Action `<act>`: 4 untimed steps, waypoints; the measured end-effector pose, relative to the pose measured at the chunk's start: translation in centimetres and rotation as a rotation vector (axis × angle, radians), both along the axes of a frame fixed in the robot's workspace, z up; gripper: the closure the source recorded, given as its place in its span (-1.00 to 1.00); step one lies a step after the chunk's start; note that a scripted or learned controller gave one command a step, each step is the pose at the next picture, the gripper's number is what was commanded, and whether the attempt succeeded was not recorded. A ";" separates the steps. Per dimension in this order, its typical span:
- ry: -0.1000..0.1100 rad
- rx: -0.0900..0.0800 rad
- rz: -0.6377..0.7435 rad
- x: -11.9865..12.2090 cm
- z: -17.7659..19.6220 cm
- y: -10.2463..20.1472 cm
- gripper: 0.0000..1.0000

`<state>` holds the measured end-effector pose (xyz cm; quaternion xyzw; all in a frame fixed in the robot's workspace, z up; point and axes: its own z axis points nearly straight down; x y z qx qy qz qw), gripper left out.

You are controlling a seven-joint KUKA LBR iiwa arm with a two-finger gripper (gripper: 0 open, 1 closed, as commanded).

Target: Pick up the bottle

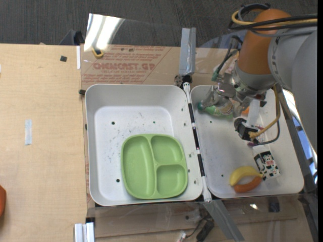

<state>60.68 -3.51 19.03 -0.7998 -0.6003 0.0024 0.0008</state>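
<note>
A clear bottle (pixel 211 107) with a green end lies at the back left of the right bin (pixel 222 155), close to the bin's left wall. My gripper (pixel 225 98) reaches down from the right and stands directly over the bottle, touching or nearly touching it. The wrist hides the bottle's right part, so whether it is gripped is unclear.
A yellow and orange banana-shaped toy (pixel 245 179) and a small white and black box (pixel 267 165) lie at the front right of the right bin. A green divided plate (pixel 154 165) sits in the left bin (pixel 101 135). A brown board lies behind the bins.
</note>
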 end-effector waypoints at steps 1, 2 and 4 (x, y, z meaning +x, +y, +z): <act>-0.001 0.000 0.096 2.6 -0.1 12.0 -1.00; 0.001 -0.001 -0.020 -7.3 -9.5 18.4 -1.00; -0.010 -0.011 0.384 -12.6 -4.6 10.1 -1.00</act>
